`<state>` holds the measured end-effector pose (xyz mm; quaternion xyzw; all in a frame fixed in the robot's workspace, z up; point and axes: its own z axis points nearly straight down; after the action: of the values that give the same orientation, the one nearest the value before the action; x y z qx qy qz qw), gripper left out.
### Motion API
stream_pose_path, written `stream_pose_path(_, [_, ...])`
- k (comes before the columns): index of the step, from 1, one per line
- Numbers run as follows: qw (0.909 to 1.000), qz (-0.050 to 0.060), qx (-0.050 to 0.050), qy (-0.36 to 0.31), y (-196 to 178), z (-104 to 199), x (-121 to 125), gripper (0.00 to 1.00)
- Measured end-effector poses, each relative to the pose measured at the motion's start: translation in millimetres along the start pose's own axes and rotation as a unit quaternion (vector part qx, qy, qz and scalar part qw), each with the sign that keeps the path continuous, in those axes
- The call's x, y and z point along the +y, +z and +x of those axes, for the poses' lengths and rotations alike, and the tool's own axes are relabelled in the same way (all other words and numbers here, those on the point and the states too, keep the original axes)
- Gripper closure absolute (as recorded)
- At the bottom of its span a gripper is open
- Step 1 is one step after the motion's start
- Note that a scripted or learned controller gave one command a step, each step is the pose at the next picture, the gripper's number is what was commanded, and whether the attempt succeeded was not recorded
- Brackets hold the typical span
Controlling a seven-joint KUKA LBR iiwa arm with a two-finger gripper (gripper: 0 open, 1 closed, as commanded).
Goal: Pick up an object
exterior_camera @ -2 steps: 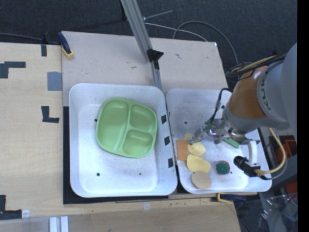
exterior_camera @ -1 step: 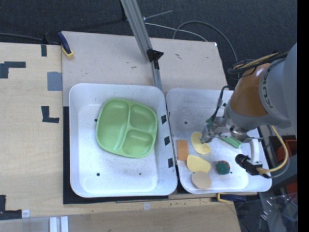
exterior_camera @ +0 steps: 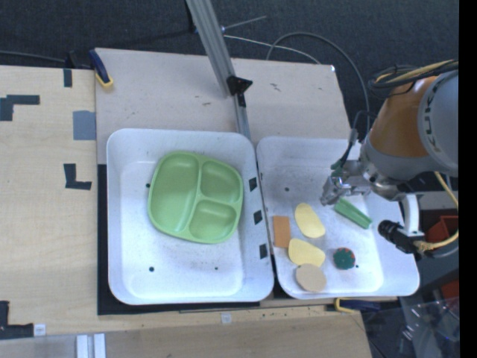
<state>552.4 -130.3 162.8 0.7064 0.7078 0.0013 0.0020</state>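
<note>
Hovering over right bin (exterior_camera: 373, 151), hand (exterior_camera: 333, 192); grip state unclear; no legible writing; green stick (exterior_camera: 352, 214) beside.

I see my gripper (exterior_camera: 333, 192) over the right bin (exterior_camera: 298, 155), near a green stick (exterior_camera: 352, 214); a green plate (exterior_camera: 196, 197) fills the left bin (exterior_camera: 119, 200).

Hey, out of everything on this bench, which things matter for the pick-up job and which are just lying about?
Matter for the job:
gripper, over the right bin
green stick beside it
two yellow pieces
orange block
tan disc
dark green ball

Lying about:
green divided plate
left bin under it
</note>
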Motion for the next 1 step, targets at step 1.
stream_pose_path(1, [1.0,0.0,0.0,0.0,-44.8,7.1,1.5,1.0])
